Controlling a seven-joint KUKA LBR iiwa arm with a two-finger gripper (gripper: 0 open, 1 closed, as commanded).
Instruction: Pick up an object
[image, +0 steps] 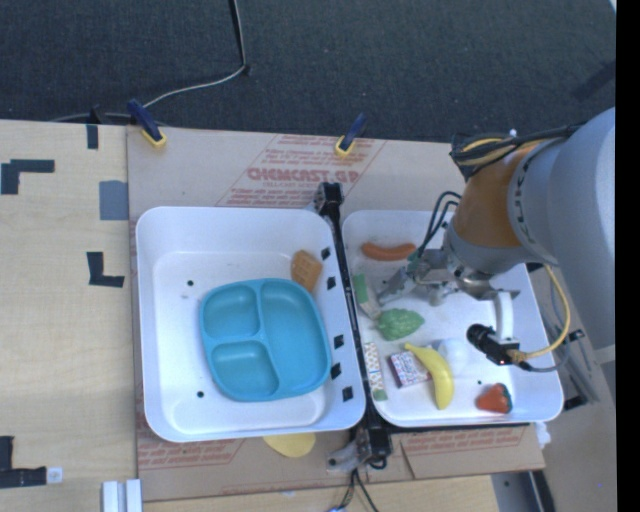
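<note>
A: What do we see on the bench (60, 300)?

B: We see two white bins side by side. The left bin (160, 300) holds a blue sectioned tray (265, 338), and a tan waffle-like piece (307, 268) sits just past the tray's far right corner, close to the divider.

A: And the right bin (530, 400)?

B: We count several toy foods there. A sausage (388, 250) lies near the far wall. A green leafy piece (400, 323) sits around the middle, with a pale green strip (361, 290) nearer the divider. Toward the near side we see a yellow banana (435, 374), a small dark box (407, 368) touching its left side, and a slim printed packet (373, 366) against the divider. A red strawberry-like piece (493, 399) sits in the near right corner.

A: Where is the arm (510, 205)?

B: We see it come in from the right, its orange band above the right bin. The claw (395, 287) hangs low over that bin, between the sausage and the green leafy piece.

A: Is the claw clenched on anything?

B: We cannot tell. Its tips blur against the white floor, and we make out nothing between them.

A: Anything outside the bins?

B: A yellow disc (290, 444) pokes out under the left bin's near edge, and two yellow-and-blue clamps (148, 122) grip the cardboard (280, 175) at the far side.
</note>
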